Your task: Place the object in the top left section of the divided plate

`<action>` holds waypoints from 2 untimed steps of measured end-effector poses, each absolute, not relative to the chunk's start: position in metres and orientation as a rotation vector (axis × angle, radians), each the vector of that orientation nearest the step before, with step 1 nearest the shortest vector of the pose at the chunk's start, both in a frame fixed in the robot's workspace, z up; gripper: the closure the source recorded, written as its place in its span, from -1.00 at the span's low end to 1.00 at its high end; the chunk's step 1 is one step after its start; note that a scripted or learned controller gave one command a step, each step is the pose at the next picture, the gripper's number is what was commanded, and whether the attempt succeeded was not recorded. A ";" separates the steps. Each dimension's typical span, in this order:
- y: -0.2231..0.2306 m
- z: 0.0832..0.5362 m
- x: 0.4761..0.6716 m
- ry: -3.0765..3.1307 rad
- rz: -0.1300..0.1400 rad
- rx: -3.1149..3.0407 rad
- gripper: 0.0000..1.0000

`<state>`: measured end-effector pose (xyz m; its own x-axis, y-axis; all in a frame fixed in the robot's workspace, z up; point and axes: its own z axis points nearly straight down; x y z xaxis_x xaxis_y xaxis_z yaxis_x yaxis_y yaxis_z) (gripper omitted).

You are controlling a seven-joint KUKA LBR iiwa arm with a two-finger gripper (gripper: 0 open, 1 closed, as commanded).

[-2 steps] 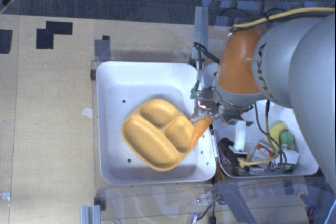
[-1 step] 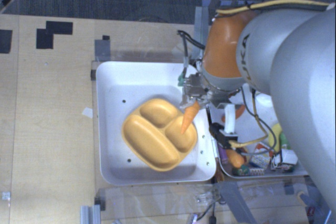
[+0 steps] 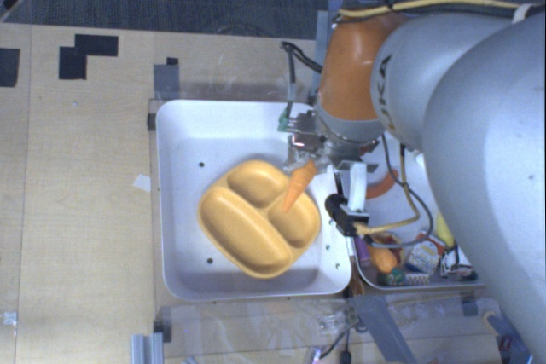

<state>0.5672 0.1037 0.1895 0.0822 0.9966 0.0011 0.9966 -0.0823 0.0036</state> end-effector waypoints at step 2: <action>0.089 0.185 0.600 1.702 0.005 2.638 1.00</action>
